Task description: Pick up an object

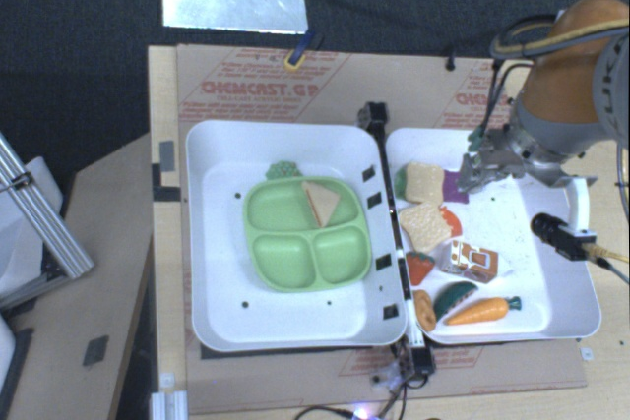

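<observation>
The tool [475, 170] is seen low over the upper part of the right bin [561, 295], at the end of the grey arm [566, 108] that enters from the right; whether it is open or closed cannot be told, and nothing can be made out in its grasp. No single object is named by the task, so the nearest candidates are judged to matter most. A purple piece [456, 184] lies just below and slightly left of the tool, partly hidden by it, and a tan bread slice [424, 181] lies just beside that, further left toward the divider between the bins. A second bread slice [427, 225] is found below these, near the middle of the bin. Well apart, toward the near edge, a carrot [481, 312] is laid with its long axis running left to right, a dark green vegetable [455, 296] touching it above. In the left bin [212, 211] a green divided plate [295, 246] is set, with a sandwich wedge [322, 203] in its upper right compartment. The coming move is judged to turn on a short descent, with a slight shift leftward, onto the purple piece or the bread beside it.
</observation>
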Controlling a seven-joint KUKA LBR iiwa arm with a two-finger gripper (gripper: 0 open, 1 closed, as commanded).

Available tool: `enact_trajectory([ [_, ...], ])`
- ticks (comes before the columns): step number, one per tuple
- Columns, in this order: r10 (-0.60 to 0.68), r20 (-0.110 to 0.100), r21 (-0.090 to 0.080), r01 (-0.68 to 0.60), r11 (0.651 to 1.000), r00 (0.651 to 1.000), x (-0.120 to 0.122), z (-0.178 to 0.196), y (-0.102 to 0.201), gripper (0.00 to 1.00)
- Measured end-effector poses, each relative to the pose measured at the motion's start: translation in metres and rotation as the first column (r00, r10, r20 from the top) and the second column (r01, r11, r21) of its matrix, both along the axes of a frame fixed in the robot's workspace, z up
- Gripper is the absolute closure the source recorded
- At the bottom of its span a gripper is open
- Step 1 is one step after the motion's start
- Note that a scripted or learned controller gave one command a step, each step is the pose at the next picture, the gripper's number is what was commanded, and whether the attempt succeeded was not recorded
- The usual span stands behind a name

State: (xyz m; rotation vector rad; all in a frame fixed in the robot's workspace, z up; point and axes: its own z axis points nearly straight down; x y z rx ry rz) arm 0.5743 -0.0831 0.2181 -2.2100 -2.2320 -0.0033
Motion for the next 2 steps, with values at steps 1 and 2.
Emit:
enact_trajectory([
  [1,-0.002,0.001,-0.001,0.002,1.0,1.0,0.003,0.012,0.035,1.0],
  [2,-0.003,0.001,-0.002,0.003,1.0,1.0,0.007,0.011,0.051,1.0],
])
